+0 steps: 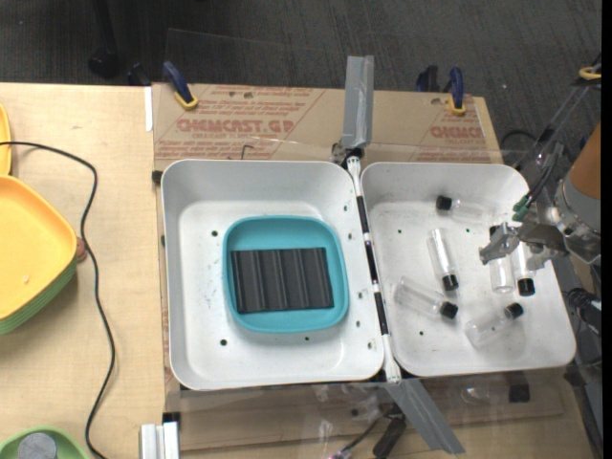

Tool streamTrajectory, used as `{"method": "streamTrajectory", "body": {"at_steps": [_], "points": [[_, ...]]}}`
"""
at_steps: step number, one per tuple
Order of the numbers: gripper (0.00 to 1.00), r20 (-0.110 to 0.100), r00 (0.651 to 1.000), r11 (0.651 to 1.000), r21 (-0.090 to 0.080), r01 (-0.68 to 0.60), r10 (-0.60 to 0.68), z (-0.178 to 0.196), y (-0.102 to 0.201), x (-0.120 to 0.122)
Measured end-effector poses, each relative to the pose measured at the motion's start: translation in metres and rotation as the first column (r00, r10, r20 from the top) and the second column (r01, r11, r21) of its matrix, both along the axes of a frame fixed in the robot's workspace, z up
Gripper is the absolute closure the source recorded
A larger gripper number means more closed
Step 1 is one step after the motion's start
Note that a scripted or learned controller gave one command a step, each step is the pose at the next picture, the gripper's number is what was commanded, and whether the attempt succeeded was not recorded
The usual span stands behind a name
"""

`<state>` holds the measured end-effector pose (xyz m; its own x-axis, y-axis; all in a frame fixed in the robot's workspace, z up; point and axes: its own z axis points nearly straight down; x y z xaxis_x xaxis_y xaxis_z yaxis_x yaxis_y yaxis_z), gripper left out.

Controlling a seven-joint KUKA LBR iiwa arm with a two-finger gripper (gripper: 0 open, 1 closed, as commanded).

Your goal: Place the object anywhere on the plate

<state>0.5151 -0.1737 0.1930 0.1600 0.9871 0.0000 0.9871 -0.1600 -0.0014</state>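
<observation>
A teal rectangular plate [284, 275] with a dark ridged centre lies in the middle of the left bin [191, 256]. Several clear vials with black caps lie scattered in the right bin [411, 352]: one [440, 254] near the centre, one [421, 300] below it, and one [488, 328] at the lower right. My gripper [500, 244] hangs low over the right side of that bin, just above another vial [504, 276]. I see nothing held in it. The arm's grey body enters from the right edge.
A further vial [451, 203] lies near the right bin's back wall. A grey divider [366, 247] separates the bins. Yellow and green dishes [29, 256] and a black cable [91, 285] sit on the wooden bench to the left. Clamps hold the cardboard behind.
</observation>
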Motion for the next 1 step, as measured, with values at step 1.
{"method": "streamTrajectory", "body": {"at_steps": [1], "points": [[0.00, 0.000, 1.000, 1.000, 0.000, 0.000, 0.000, 0.0001, -0.0001, 0.0000]]}}
